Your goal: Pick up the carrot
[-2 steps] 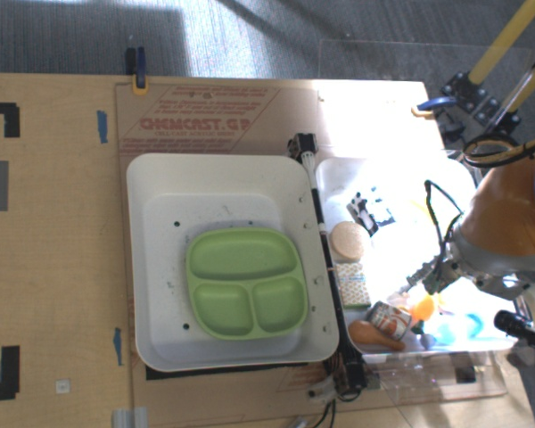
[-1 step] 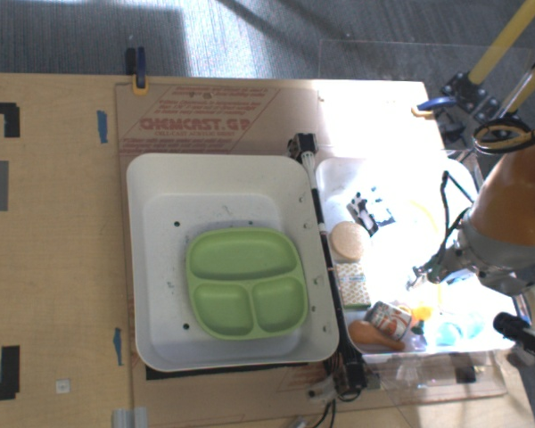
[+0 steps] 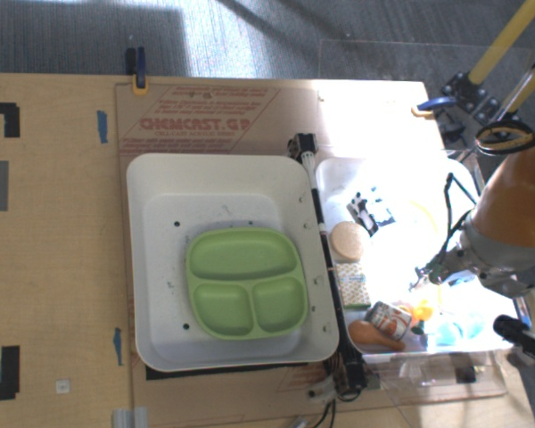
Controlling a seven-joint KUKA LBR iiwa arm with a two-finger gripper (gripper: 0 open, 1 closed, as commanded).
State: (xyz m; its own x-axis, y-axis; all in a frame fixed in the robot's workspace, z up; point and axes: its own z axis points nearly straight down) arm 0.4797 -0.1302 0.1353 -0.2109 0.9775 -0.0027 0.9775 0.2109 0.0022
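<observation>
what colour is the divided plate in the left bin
Light green, seen clearly in the camera view: the divided plate in the left bin.

Your left bin (image 3: 152,239) holds a green divided tray (image 3: 245,282) at its centre, leaving open white floor above it and a narrower strip along the left wall. The right bin (image 3: 332,178) is crowded: a round tan item (image 3: 347,240) sits against the dividing rim, a patterned packet (image 3: 353,288) just below it, and a can (image 3: 390,319) and an orange-brown piece, possibly the carrot (image 3: 367,333), press into the lower left corner. A black-and-white object (image 3: 371,210) lies above. Glare washes out the bin's right half, so you cannot judge room there. The arm (image 3: 510,221) overhangs that side.
</observation>
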